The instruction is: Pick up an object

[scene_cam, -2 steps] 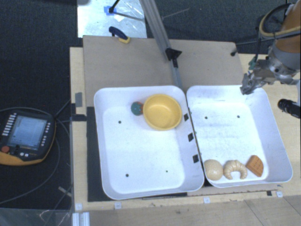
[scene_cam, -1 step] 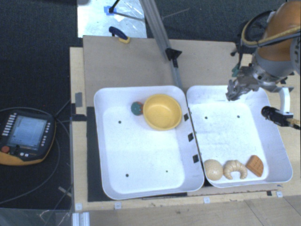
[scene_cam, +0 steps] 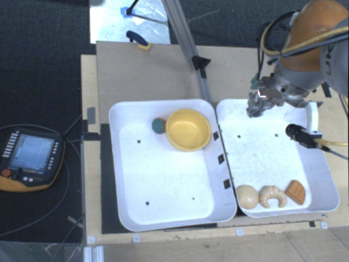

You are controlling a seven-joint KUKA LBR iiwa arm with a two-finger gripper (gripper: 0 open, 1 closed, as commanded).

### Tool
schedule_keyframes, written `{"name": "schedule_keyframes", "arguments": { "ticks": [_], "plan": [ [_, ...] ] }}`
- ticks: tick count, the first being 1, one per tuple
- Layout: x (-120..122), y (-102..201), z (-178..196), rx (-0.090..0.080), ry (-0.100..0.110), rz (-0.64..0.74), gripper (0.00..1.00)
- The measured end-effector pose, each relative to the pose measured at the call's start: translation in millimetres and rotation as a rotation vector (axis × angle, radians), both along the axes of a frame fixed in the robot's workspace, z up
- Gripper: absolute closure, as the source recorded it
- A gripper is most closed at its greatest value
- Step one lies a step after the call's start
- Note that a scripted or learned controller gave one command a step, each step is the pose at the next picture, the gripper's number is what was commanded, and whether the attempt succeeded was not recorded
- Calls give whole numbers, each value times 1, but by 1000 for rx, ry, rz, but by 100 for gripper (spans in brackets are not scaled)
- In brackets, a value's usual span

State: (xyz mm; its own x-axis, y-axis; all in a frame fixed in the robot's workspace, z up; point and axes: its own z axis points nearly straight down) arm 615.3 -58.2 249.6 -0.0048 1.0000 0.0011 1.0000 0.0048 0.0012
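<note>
At the right bin's (scene_cam: 327,192) near edge you see the croissant (scene_cam: 273,196) between a bun (scene_cam: 247,196) and waffle (scene_cam: 295,191), well apart from the claw (scene_cam: 256,109) near its far rim, grip state unclear.

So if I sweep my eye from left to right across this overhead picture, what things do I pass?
Handheld screen controller on the floor → small green ball → yellow bowl → round bun → croissant → waffle-like piece.

You see a grey arm (scene_cam: 305,78) with a bulging orange band (scene_cam: 316,21) above its wrist, yellow and black cables (scene_cam: 272,34) looping alongside, and a dark metal pincer (scene_cam: 255,109).
</note>
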Motion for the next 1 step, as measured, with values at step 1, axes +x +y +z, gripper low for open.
{"name": "schedule_keyframes", "arguments": {
  "ticks": [1],
  "plan": [
    [-21,53,-6,0,1,0,100]
  ]
}}
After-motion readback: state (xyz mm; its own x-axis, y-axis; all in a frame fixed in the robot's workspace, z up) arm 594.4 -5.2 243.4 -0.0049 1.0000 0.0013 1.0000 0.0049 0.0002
